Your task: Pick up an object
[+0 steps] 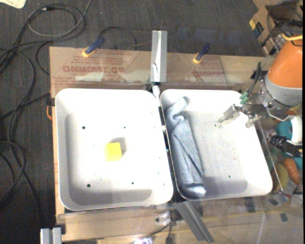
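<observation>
Claw (227, 117) is hanging over the right bin (254, 184) w/ fingers apart, gripping nothing. Below-left, a grey cloth roll (185, 149) is lying along that bin's left wall: soft, floppy, prob. light; pinching a fold mid-length looks best. A yellow foam-like cube (114, 151) is sitting in the left bin (71, 105): small, squarish, light-looking, easy across flat sides.

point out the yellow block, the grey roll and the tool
yellow block (114, 151), camera view, middle of its top face, in the left bin
grey roll (185, 146), camera view, mid-length of its body, in the right bin
tool (227, 116), camera view, at its fingertips, above the right bin
</observation>
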Robot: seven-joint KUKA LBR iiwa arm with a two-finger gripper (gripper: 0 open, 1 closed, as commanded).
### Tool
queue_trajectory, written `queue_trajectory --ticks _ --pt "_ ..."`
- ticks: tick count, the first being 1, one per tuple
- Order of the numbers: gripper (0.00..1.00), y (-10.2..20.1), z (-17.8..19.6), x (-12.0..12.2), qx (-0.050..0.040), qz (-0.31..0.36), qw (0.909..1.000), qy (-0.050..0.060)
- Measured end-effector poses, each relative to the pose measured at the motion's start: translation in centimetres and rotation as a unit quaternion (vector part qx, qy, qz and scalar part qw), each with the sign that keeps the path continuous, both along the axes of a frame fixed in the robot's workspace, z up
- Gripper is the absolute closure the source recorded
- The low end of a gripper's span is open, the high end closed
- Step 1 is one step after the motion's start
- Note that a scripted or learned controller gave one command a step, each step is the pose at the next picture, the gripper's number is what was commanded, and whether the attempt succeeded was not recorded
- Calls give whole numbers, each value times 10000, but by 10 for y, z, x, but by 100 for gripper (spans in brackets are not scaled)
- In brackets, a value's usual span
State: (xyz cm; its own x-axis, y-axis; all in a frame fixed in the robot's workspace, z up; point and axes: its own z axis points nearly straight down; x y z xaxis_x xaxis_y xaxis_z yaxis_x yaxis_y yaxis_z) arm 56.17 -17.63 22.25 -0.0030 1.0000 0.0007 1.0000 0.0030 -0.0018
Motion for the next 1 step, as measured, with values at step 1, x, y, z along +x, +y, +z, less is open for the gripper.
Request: queue_trajectory --ticks 1 --pt "0 191 26 23 -1 1481 9890 -6"
